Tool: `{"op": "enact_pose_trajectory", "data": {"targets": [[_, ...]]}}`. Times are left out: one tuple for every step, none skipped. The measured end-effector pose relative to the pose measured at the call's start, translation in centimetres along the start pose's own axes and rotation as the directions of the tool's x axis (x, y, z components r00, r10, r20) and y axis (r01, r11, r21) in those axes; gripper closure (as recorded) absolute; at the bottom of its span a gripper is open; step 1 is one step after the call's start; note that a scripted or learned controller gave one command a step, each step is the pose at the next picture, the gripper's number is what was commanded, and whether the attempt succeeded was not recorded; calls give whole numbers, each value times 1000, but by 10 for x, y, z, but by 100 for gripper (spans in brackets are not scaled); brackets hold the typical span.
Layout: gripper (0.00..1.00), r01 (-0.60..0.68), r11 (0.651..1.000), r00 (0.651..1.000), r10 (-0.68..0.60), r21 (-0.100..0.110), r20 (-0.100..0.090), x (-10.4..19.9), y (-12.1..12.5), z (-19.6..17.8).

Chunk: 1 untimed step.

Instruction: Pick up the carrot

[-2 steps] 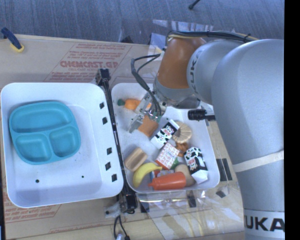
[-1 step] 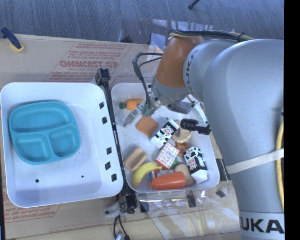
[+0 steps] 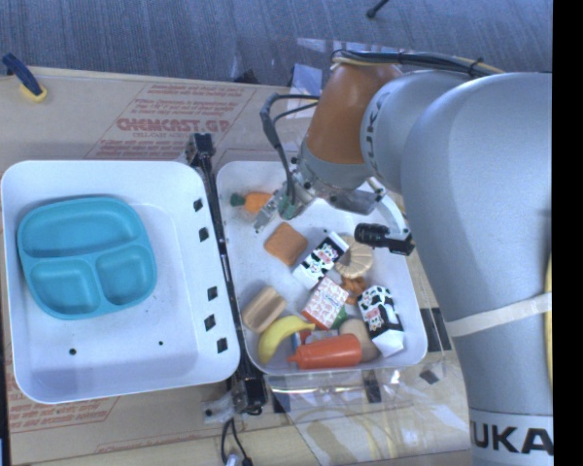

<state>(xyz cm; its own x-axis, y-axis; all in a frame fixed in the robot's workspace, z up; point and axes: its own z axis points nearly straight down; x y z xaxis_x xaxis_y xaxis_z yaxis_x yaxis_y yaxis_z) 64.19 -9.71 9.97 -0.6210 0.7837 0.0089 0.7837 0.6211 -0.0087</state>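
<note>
Carrot: We see the toy carrot [image 3: 257,201] in the right bin [image 3: 235,260], close to its far left corner. It is small and orange, with a bit of green at its left end. It lies flat on the white floor of the bin, with its green end pointing at the left wall.

Pincer: The pincer [image 3: 280,208] is low in the same far corner, just beside the carrot's right end. We think it is there because the carrot is the thing to pick up. We cannot tell how wide it is, and we do not see the carrot inside it, so we do not say it has hold of anything.

Arm: The big grey arm [image 3: 466,192] comes in from the right and bends down over the far side of the right bin. Its orange band [image 3: 338,115] sits above the pincer.

Other toys: A brown block [image 3: 286,244] lies just near the pincer. More toys are bunched at the near right side of the bin: a banana [image 3: 280,335], a red toy [image 3: 327,352] and small milk cartons [image 3: 379,311]. We think the carrot is easier to reach because it lies apart from that heap.

Left bin: The left bin [image 3: 39,367] holds a blue tray [image 3: 83,253] with three parts. It sits toward the far left corner.

Counter: Both bins rest on the counter [image 3: 107,110], on brown card.
</note>
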Motion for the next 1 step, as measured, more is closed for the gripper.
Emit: {"op": "enact_pose_trajectory", "data": {"targets": [[100,-143,990,990,143,-17,11,72,15,-96]]}}
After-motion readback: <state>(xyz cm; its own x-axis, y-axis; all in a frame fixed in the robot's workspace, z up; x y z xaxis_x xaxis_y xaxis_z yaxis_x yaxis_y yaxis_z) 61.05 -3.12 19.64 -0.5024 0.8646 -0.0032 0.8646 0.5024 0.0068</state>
